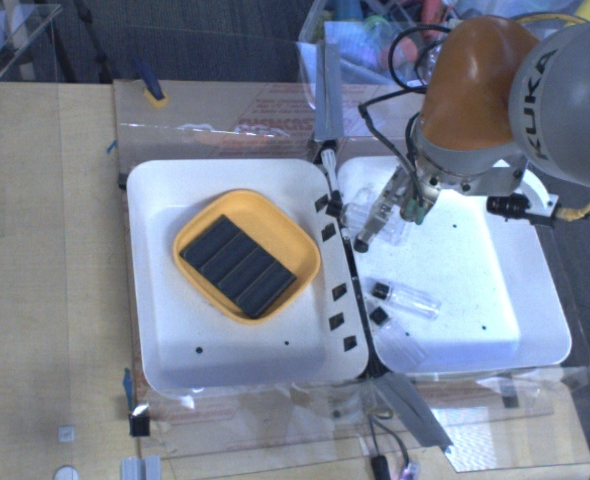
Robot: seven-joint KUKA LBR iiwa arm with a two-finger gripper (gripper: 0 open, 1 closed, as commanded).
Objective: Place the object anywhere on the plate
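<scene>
A small clear plastic tube with a black cap [405, 297] is lying on its side on the floor of the right shallow white bin [505, 298], well apart from the square yellow plate [300, 243], which is being carried by the left white bin [155, 268] and is bearing a dark ribbed insert [237, 263]. The grey arm's jaws [380, 220] are being held near the divider, above the tube; whether they are wide or narrow cannot be told.

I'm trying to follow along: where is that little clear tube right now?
The clear tube lies flat in the right bin, near the divider between the bins, below the claw. The yellow plate sits in the left bin.
</scene>
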